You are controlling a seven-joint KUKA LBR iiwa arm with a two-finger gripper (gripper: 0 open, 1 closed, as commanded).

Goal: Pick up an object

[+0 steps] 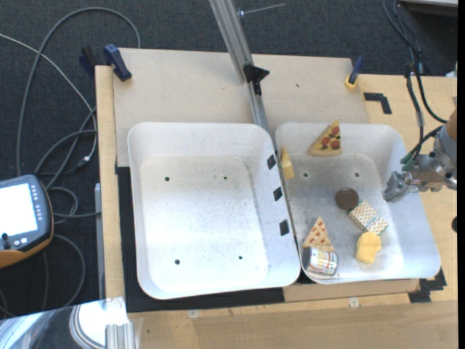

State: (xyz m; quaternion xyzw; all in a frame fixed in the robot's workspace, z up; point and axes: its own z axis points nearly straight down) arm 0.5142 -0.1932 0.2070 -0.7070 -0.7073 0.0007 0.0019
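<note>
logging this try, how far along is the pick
Early. Nothing looks lifted: both pizza slices, the brown disc, the can and the yellow piece all lie in the right bin. The gripper hangs at its right wall. Reaching, grasping and lifting remain.

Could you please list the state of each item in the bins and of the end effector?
Upper pizza slice: lying flat, right bin.
Lower pizza slice: flat, beside the can.
Can: on its side, at the front wall.
Brown disc: flat.
Checkered block: flat.
Yellow piece: lying loose.
End effector: over the right bin's right edge, holding nothing visible.
</note>
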